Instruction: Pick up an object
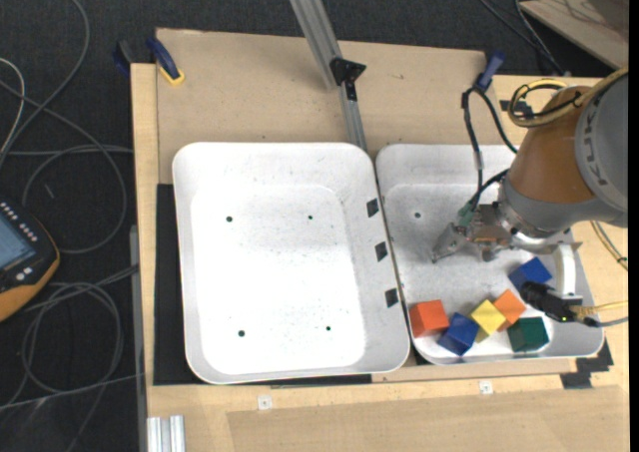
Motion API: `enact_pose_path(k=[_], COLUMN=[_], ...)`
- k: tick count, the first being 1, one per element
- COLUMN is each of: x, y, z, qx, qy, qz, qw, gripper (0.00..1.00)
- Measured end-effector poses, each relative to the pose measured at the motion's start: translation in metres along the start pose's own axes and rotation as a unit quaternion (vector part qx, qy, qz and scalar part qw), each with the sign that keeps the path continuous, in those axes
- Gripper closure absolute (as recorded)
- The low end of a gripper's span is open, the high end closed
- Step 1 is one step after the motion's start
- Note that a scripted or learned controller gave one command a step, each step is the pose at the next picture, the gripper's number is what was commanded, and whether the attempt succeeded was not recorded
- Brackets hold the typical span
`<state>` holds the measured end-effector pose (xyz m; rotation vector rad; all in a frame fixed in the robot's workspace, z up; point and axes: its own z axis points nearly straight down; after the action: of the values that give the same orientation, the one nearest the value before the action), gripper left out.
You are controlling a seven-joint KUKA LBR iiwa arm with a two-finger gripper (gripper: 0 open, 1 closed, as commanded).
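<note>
Six things lie in the right bin (399, 163), all gathered toward its front edge and front right corner. An orange block (430, 316) sits furthest left, close to the front edge. A blue block (459, 333) is just beside it, nearer the rim. Next comes a yellow block (488, 316) with a smaller orange block (510, 305) touching its right side. A green block (528, 334) is in the front right corner. A second blue block (534, 271) lies apart from the row, further back by the right wall, and the arm's wrist partly covers it.

All of them look roughly cube-shaped, so no long axis can be made out. The yellow one and the second blue one are turned corner-on to the bin's edges.

The gripper (467, 242) hangs over the middle of the right bin, behind the row of blocks and touching none of them. It holds nothing. Seen from above, under the bulk of the arm (559, 166), it is a tangle of metal and cable, and how far it is open cannot be told.

The left bin (185, 240) lies along the right bin's left wall. An aluminium bar (312, 16) slants down from the top edge to the gap between them. At the left edge, a handheld pendant (18, 252) is cut off.
</note>
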<state>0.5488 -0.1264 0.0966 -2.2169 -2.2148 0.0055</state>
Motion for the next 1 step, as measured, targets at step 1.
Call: enact_pose_path(k=[1], x=[-0.0001], y=[0.0024], z=[-0.0150], qx=[-0.005], qy=[-0.001], qz=[0.000], qw=[1.0000], gripper=[1.00])
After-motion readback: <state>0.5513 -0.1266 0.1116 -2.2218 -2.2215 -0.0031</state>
